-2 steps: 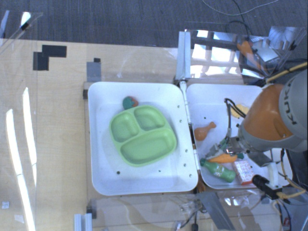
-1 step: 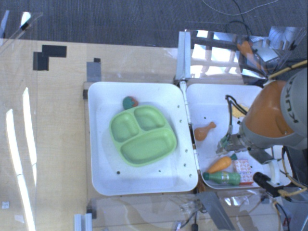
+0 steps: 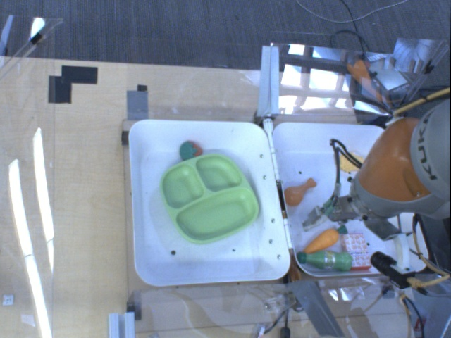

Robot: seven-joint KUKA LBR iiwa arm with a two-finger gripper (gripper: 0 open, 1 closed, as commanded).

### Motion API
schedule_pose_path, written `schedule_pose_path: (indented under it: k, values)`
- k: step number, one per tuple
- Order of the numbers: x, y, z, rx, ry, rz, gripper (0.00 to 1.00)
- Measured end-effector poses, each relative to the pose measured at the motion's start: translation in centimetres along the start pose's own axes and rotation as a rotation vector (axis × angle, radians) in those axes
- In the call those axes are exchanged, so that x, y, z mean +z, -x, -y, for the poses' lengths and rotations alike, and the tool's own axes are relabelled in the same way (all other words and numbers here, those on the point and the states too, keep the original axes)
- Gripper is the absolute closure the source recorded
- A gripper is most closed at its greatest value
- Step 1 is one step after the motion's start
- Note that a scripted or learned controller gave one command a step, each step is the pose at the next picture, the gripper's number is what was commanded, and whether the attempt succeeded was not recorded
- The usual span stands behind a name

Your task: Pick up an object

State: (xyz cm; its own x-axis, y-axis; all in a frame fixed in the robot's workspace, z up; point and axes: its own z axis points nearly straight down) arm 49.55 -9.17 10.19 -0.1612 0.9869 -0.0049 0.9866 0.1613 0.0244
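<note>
In the right bin [image 3: 310,141] my gripper [image 3: 318,218] hangs low at the end of the grey and orange arm [image 3: 398,171]. It is just above and left of an orange carrot [image 3: 323,241] and below a tan drumstick toy [image 3: 299,191]. I see nothing held in it. A green bottle [image 3: 325,260] lies along the bin's front edge, beside a red and white packet [image 3: 354,243]. A yellow item [image 3: 347,163] is partly hidden under the arm.
The left bin [image 3: 151,259] holds a green divided plate [image 3: 209,197] with a small dark green and red object [image 3: 190,149] at its far edge. A ridge [image 3: 276,189] separates the two bins. Cables and clutter lie behind the right bin.
</note>
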Motion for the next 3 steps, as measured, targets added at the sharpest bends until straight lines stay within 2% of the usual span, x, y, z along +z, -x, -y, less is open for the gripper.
schedule_pose_path:
  k: [1,2,3]
  values:
    - [1.5,0.9,-7.7,0.096,-0.012,-0.001,0.0]
    - [1.8,2.5,-14.1,0.23,-0.016,0.0,0.0]
    - [2.0,2.9,-16.3,0.124,-0.058,-0.002,0.0]
